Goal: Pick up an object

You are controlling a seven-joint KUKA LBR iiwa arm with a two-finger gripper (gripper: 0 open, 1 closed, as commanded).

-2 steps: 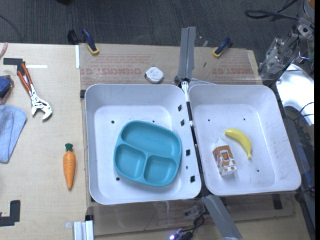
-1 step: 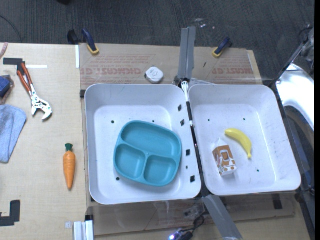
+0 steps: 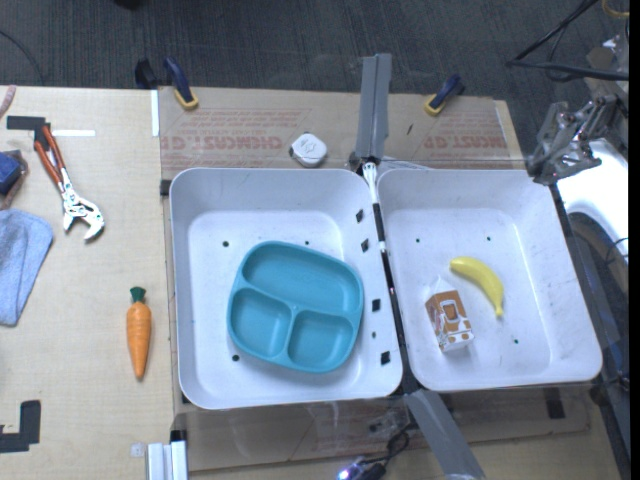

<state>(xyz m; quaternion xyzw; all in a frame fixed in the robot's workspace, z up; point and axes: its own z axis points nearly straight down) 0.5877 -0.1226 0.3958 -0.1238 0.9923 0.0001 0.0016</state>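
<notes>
A yellow banana (image 3: pixel 480 281) lies in the right white bin (image 3: pixel 530 368), right of its middle. Just below and left of it rests a small brown and white carton (image 3: pixel 450 320), lying on its side. A teal divided plate (image 3: pixel 296 306) sits in the left white bin (image 3: pixel 200 218). My gripper (image 3: pixel 566 136) hangs at the upper right, over the right bin's far right corner, well away from the banana and the carton. Nothing is seen held in it.
On the wooden bench left of the bins lie a toy carrot (image 3: pixel 138 332), a red-handled wrench (image 3: pixel 64 183) and a blue cloth (image 3: pixel 20 263). A small round white tape measure (image 3: pixel 309 149) sits behind the left bin. Clamps (image 3: pixel 180 83) hold the cardboard's back edge.
</notes>
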